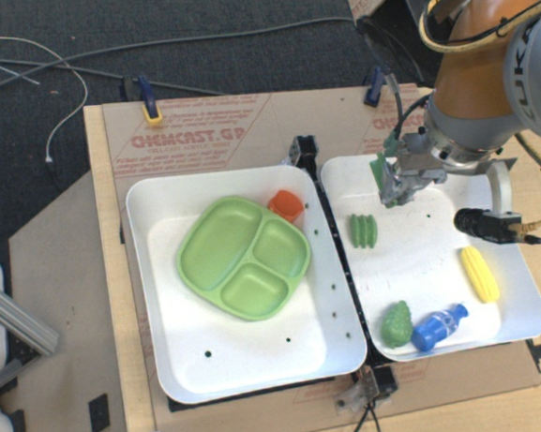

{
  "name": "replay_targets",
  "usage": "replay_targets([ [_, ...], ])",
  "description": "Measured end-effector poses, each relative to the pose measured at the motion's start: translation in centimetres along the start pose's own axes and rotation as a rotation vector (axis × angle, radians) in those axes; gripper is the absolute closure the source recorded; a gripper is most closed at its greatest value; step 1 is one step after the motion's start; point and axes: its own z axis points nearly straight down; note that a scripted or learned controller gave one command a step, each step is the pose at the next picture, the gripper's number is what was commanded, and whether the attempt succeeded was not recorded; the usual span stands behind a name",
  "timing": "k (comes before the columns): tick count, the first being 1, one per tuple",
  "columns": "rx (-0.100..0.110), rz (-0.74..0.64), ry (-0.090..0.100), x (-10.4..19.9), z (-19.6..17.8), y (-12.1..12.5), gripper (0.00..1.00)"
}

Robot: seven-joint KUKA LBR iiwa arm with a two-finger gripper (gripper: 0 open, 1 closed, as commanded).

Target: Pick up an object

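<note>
At the near edge of the right bin [520,325] lie a blue bottle [439,327] on its side and, touching it on the left, a green broccoli-like lump [397,322]. A little farther back, toward the bin's right wall, rests a yellow corn cob [481,274]. Beyond the middle of the bin, near its left wall, sits a small ribbed green piece [363,230] — apart from the rest. The left bin [157,267] holds a green divided plate [244,257], with an orange item [286,203] touching the plate's far rim. Both bins sit on a worktop [107,178] covered with cardboard. At the far end of the right bin the claw [393,195] points down over the white floor, above the ribbed piece — how far it is open cannot be told, and nothing can be seen gripped in it.
</note>
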Motion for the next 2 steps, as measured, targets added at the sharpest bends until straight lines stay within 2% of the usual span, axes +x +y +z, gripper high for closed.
replay_targets([
  [1,0.0,0.0,-0.001,6.2,0.1,1.2,1.0],
  [2,0.001,0.0,0.0,11.5,-0.5,0.8,1.0],
])
